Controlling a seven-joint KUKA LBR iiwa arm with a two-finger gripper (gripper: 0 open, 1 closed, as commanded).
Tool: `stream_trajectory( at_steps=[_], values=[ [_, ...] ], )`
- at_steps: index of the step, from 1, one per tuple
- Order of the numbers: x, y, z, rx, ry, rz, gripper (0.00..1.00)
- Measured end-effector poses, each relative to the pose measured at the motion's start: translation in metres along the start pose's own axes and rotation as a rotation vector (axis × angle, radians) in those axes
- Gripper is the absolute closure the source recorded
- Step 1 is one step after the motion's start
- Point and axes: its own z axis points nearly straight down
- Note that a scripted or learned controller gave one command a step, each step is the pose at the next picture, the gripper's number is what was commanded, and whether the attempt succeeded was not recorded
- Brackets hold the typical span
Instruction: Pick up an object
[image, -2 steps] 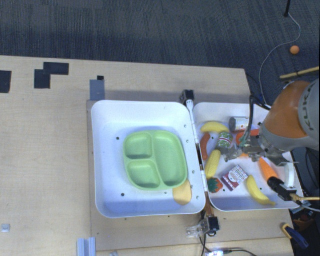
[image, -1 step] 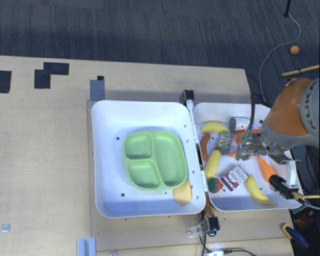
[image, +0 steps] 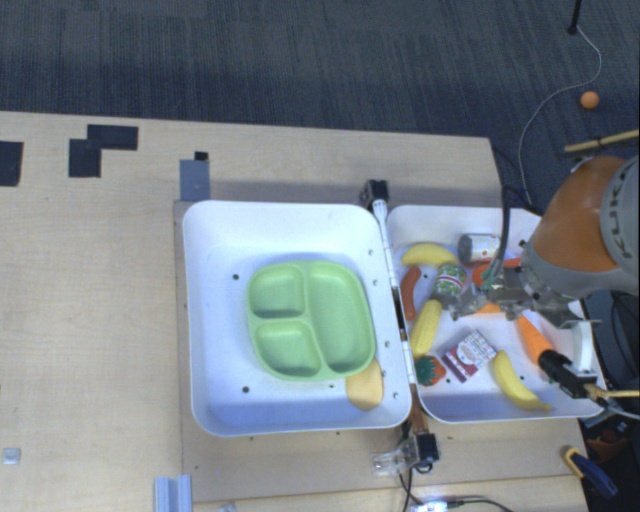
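yellow corn lies just below your gripper in the right bin; reaching step, grip state unclear, so descend squarely next.

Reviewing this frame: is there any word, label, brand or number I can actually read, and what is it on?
None can be read.
Red and white packet in the right bin: it bears print, too small and blurred to read.
Small can at the back of that bin: no label can be made out.
Green divided tray in the left bin: plain, no marking visible.
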Motion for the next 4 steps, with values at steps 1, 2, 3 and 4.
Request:
stream_trajectory(
  at_steps=[1, 2, 3, 4],
  values=[
    [0.001, 0.002, -0.011, -0.003, 0.001, -0.002, 1.00],
    [0.001, 0.001, -0.010, -0.003, 0.001, -0.002, 0.00],
    [0.002, 0.003, -0.021, -0.006, 0.002, -0.005, 1.00],
    [0.125, 0.038, -0.064, 0.016, 0.004, 0.002, 1.00]
  ],
)
